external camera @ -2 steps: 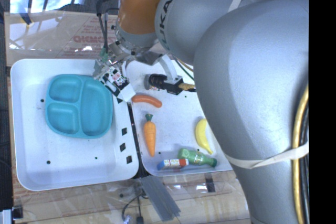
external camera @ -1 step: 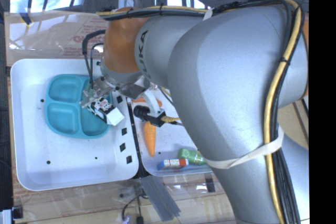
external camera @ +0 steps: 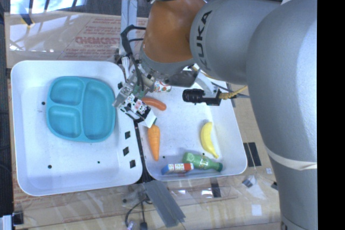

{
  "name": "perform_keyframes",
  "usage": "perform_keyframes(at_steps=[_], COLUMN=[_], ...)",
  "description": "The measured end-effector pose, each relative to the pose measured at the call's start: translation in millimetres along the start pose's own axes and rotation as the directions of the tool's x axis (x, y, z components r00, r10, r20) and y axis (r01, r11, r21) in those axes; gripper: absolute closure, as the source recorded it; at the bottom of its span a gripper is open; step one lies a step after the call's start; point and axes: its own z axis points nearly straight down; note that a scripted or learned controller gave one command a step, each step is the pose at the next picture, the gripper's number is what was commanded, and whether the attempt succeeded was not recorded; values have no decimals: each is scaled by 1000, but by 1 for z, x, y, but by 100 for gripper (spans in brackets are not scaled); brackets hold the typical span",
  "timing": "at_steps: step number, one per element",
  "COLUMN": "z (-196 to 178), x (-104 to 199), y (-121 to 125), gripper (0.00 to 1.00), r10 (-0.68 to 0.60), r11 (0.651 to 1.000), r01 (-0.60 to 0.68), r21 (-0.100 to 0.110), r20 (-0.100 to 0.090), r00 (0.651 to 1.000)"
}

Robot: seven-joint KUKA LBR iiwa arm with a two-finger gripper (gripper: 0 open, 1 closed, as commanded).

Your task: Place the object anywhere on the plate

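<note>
The hand (external camera: 131,98) sits near mid-frame over the seam between the two bins; whether it grips anything I cannot tell. Just right of it a red sausage (external camera: 153,104) lies slanting down to the right. The blue plate (external camera: 81,108) rests in the left bin (external camera: 32,169). Carrot (external camera: 154,141), banana (external camera: 208,139) and green bottle (external camera: 201,162) lie in the right bin (external camera: 237,153). The arm hides that bin's upper part.

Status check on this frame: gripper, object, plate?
Gripper low at right bin's left edge, by the sausage. Nothing seen held. Plate in left bin. Carrot, banana, bottle lie in right bin.
</note>
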Motion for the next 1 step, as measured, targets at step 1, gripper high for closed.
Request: perform_keyframes(at_steps=[1], z=[0], x=[0], y=[0], gripper=[0], r10=[0], r11=[1000], r01=[0], r21=[0], r20=[0], r00=[1000])
